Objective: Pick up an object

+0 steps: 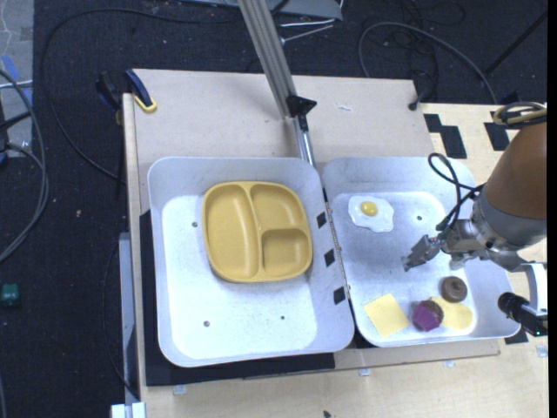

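In the right bin (348, 259) lie a fried egg (372, 213) near the back, a yellow cheese square (385, 314) at the front, a purple piece (426, 314) resting on a pale yellow piece (459, 317), and a brown ring-shaped piece (452, 289). My gripper (420, 254) hangs over the middle of this bin, just left and above the brown ring, between the egg and the front pieces. Nothing shows between its fingers. The left bin (174, 320) holds a yellow divided plate (258, 231).
The arm's grey body with its orange band (526, 177) fills the right side above the right bin. A metal pole (270, 46) slants down to the back between the bins. Cables lie on the dark floor around the bench.
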`<action>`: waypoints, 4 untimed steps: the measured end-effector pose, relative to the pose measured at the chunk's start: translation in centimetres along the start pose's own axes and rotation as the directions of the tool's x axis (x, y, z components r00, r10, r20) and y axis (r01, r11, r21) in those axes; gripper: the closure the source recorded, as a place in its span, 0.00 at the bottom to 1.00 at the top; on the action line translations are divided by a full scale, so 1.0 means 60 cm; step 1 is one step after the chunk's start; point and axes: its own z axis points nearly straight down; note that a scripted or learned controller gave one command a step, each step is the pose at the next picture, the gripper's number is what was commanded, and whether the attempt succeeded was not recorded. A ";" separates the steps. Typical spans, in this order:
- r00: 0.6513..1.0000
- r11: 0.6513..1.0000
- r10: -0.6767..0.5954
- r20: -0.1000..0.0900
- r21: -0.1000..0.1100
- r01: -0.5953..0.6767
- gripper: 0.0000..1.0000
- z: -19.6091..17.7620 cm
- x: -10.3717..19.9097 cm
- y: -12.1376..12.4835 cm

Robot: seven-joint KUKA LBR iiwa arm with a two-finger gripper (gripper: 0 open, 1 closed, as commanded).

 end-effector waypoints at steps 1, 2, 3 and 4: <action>1.000 1.000 0.000 -0.001 0.002 0.000 0.00 0.107 0.000 -0.002; 1.000 1.000 0.000 0.001 -0.005 0.000 0.00 0.130 0.000 -0.001; 1.000 1.000 0.002 0.006 -0.012 -0.002 1.00 0.110 -0.003 0.002; 1.000 1.000 -0.005 0.002 -0.009 0.005 1.00 0.025 0.015 0.006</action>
